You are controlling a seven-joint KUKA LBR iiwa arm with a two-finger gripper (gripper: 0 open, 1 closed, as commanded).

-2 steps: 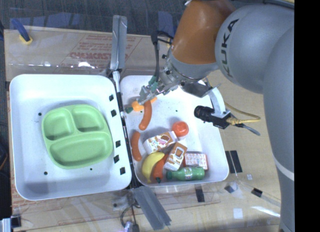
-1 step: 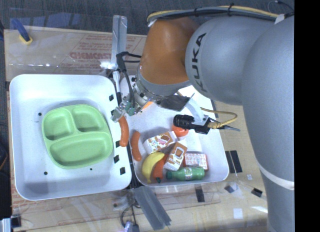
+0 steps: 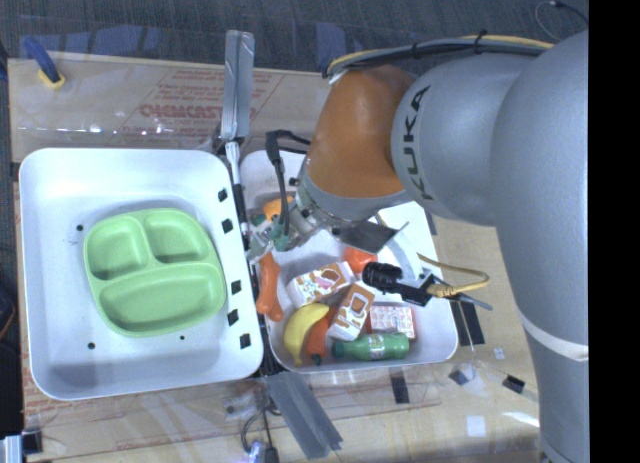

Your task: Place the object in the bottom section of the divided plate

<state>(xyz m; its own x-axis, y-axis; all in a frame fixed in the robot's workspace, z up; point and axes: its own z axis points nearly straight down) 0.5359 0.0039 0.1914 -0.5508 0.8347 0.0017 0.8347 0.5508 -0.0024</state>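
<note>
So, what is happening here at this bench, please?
A grey robot arm reaches in from the right and bends down over the right bin, which is full of small things: a banana, a green bottle, a carrot and some small cartons. Its lower end is among them near the bin's upper left. The green divided plate lies in the left bin, with nothing in its sections yet.

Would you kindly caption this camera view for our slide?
KUKA arm reaches into the cluttered right bin; green divided plate waits in the left bin.
</note>
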